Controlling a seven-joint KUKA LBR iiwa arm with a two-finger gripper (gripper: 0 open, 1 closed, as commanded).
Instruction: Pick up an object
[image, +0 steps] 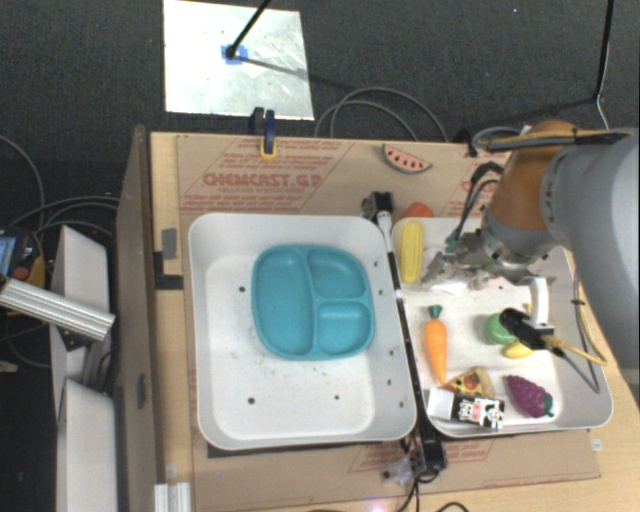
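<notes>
First, far left: left bin (200, 330), carrying a teal divided plate (312, 302) near its middle. Beyond both bins, on the cardboard, a watermelon slice (405, 157), out of play. Next, right bin (592, 408), crowded. Along its left wall: corn cob (410, 250), long axis running away from the camera, parallel to that wall. Nearer the camera, a carrot (437, 345), tip toward the near edge, roughly the same axis. Then a pizza slice (470, 381) and a small black-and-white box (478, 409) by the near rim. Gripper (462, 268) low over the bin's far half, just right of the corn cob, farther from the camera than the carrot. Cannot tell whether apart or together; nothing visibly held. Further right: green toy (497, 327), purple grapes (530, 396), then the arm (590, 200). Likely target, judging by nearness: corn cob, to the gripper's left in view. Probably calls for a short sideways shift and a close across the cob's narrow width, not along its length
</notes>
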